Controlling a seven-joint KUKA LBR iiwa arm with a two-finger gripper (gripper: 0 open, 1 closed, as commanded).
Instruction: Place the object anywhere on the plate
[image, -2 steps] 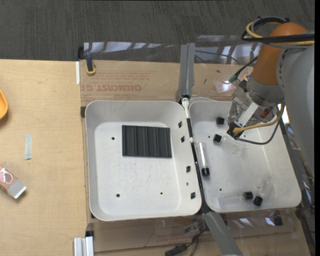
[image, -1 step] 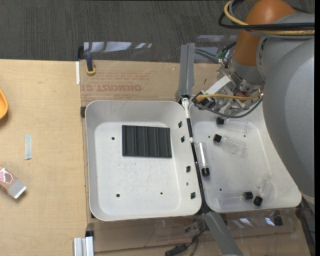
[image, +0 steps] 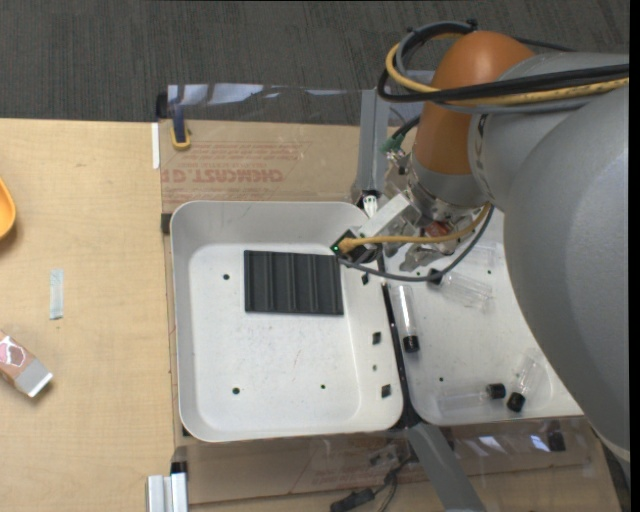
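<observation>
Your gripper (image: 392, 250) hangs by the bins' shared rim, at three o'clock from the dark plate (image: 294, 283). Whether it grips anything, you cannot tell. Clear vials (image: 470, 291) lie in the right bin (image: 470, 350), so confirm a catch before carrying toward nine o'clock.

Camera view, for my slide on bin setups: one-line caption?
Grey KUKA arm with orange band reaches over two shallow white bins; a dark ribbed rectangular plate lies in the left bin.

One fixed camera looks down at a slant on the bench (image: 80, 200). The left bin (image: 200, 380) sits at frame centre and the right bin (image: 470, 350) at lower right. The arm (image: 540, 150) stands close to the lens, bulking across the upper right of the frame.
</observation>
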